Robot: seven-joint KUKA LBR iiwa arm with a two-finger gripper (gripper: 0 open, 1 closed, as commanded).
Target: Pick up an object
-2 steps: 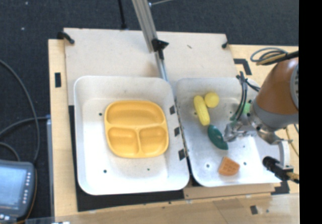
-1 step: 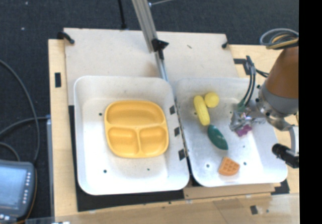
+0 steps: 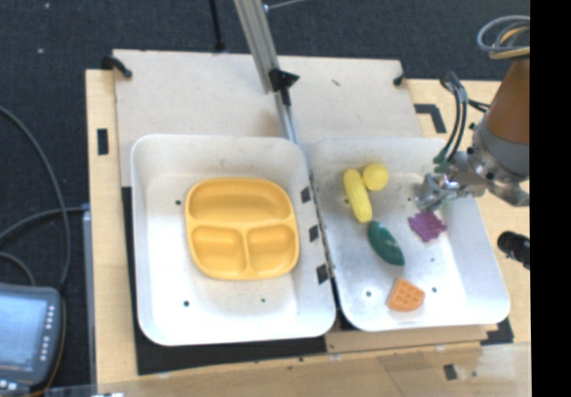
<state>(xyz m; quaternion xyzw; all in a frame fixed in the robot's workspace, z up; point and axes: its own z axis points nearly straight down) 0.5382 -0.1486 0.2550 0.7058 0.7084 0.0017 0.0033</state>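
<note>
Two shallow white bins are seen side by side on the bench: the left bin (image 3: 161, 297) and the right bin (image 3: 473, 288). In the left bin, one yellow divided tray (image 3: 241, 227) is laid at its centre. From three o'clock, the grey and orange arm (image 3: 508, 119) is reached over the right bin, and its gripper (image 3: 434, 192) is poised low at the bin's two o'clock, just above the purple piece (image 3: 427, 226). Whether the gripper is open or closed cannot be told at this size, and nothing is seen to be held by it. The pick is therefore judged not yet made; the closing, the grasp and the lift are all left to be done.

Five small objects are counted in the right bin, one of each. The yellow banana-shaped piece (image 3: 357, 195) is placed at eleven o'clock, touching the yellow ball (image 3: 376, 177) at its upper end. The dark green piece (image 3: 386, 243) is found near the centre, the orange waffle-patterned piece (image 3: 405, 295) at six o'clock, and the purple piece nearest the gripper.
</note>
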